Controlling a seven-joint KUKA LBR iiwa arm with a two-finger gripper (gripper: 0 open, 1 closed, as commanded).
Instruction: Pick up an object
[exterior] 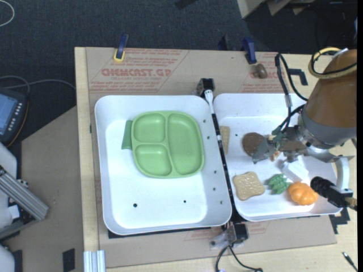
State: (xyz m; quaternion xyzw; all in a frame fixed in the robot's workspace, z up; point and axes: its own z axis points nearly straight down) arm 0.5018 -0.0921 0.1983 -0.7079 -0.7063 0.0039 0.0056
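**Arm over the right bin, food toys below**

Two white bins sit side by side on a brown board. The left bin [113, 169] has a green plate [168, 143] in it. The plate has three parts, and it lies near the back of the bin, a bit to the right of the middle.

The right bin [249, 103] has small things in it. A brown round thing [251, 142] lies near the middle of the bin. A piece of toast [248, 185] lies near the front edge. Just to the right of the toast is a small green leafy thing [278, 183]. Right beside that is an orange thing [302, 193] (it looks like a little pumpkin or fruit). A thin tan thing [225, 138] rests against the left wall of this bin.

The arm [334, 95] comes in from the right and hangs over the right bin. Its gripper [271, 149] is low, just to the right of the brown round thing. The gripper is dark and blurry here, so I cannot tell how it is set or whether it touches the brown thing.

Two clamps, a yellow one [119, 52] and a blue one [249, 50], sit at the back edge of the board.
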